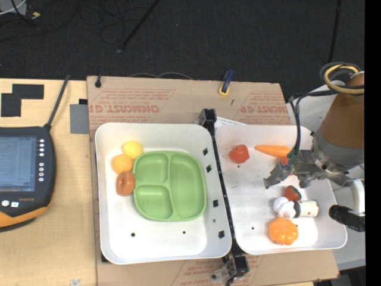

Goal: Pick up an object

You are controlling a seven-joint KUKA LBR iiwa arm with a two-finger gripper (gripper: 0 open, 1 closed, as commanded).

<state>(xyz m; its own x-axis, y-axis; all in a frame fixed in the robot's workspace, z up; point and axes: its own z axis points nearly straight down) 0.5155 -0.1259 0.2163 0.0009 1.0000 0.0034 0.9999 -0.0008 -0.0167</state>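
My gripper [284,182] hangs over the right bin [256,219], open, with nothing between its fingers. Just below it lies a small red piece [292,192], and beside that a white toy [284,207] with a white cylinder [308,208]. An orange carrot [272,151] lies just above the gripper, near the arm's wrist. A red tomato-like piece [239,154] sits to the left of the carrot. An orange pumpkin-shaped piece [283,231] rests near the bin's front edge.
The left bin [113,231] holds a green divided plate [169,185], a yellow lemon [133,149], an orange fruit [122,163] and a brown donut [125,183]. A black divider [215,183] runs between the bins. A tablet-like pendant [24,171] lies at the far left.
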